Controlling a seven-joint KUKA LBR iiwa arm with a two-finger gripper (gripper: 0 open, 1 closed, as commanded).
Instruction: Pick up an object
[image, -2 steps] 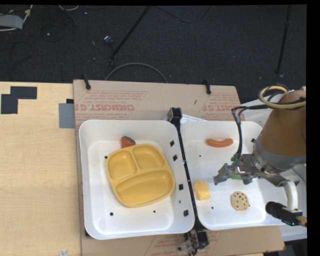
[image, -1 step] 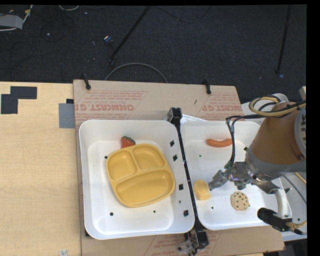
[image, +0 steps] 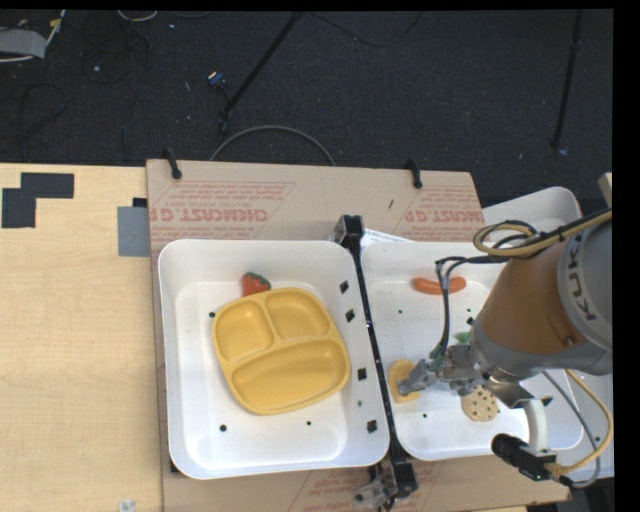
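My gripper (image: 420, 377) reaches leftward low over the right bin (image: 560, 440), with its tip at a small yellow food piece (image: 400, 381) near the divider. I cannot tell whether it touches that piece. A round tan cookie (image: 480, 405) lies just right of the gripper, under the wrist. Near the bin's far side lies an orange sausage-like piece (image: 440, 285). The grey and orange arm (image: 535, 310) covers much of the right bin.
The left bin (image: 180, 400) holds a yellow divided plate (image: 283, 350) and a small red-orange toy fruit (image: 256, 283) at the plate's far edge. A black divider (image: 362, 330) separates the bins. Cables (image: 505, 236) loop above the arm.
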